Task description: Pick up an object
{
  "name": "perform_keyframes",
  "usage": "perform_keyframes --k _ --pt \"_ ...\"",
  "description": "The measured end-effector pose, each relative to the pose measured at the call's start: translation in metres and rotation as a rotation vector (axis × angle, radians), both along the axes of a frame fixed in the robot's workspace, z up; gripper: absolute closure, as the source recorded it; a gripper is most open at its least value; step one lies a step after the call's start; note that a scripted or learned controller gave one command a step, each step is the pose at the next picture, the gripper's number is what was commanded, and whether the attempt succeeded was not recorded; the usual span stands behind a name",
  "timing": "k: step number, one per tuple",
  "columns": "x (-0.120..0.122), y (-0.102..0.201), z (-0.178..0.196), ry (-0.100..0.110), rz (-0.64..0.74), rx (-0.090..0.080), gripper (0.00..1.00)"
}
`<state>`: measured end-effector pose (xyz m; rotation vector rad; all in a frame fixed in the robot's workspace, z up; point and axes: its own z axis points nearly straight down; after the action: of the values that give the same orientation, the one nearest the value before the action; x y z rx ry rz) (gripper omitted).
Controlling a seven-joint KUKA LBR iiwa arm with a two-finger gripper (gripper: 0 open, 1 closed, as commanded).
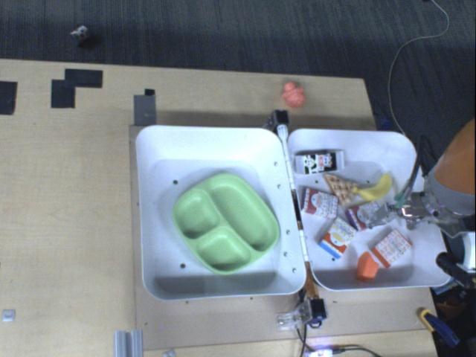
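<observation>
Pale wooden bench [67,199] against dark grey carpet [186,13].

A pink ball [294,94] lies on the bench [67,199] behind the bins.

Two white bins [149,199] sit on the tabletop [67,222]. One green divided plate [225,222] lies in the left. The right bin [401,143] holds one banana [375,188], one orange piece [367,266] and several small cartons [338,238].

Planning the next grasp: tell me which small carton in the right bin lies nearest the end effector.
The red-and-white carton at the bin's lower right, just below the end effector; the other cartons lie farther left.
</observation>
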<state>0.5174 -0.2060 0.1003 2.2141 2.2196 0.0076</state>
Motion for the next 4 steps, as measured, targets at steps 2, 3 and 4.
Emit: perform_keyframes --k 2,3,4 --pt "0.002 0.001 0.011 -0.004 0.002 0.001 0.0" --pt "0.003 0.001 0.022 -0.008 0.004 0.0 1.0" --pt "0.114 0.076 0.016 0.004 0.003 0.002 1.0"
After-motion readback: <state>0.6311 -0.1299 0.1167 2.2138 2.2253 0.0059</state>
